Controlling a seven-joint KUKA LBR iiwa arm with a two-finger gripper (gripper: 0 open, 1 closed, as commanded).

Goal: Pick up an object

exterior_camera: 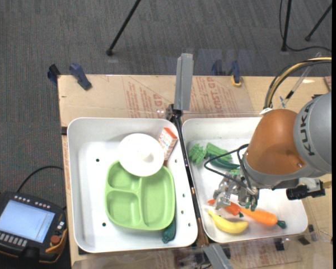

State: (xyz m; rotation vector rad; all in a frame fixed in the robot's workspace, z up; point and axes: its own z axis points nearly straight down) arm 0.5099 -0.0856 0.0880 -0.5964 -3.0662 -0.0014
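The arm's jaws (234,198) hang low in the right bin (280,125), just above the near end of a toy carrot (257,214); whether they are apart or together I cannot tell. A toy banana (229,224) lies touching the carrot's near side, and green toy vegetables (210,152) sit farther back. In the left bin (81,178) a white plate (141,154) overlaps a green divided tray (140,200) (a small orange carton (168,140) leans beside the plate).
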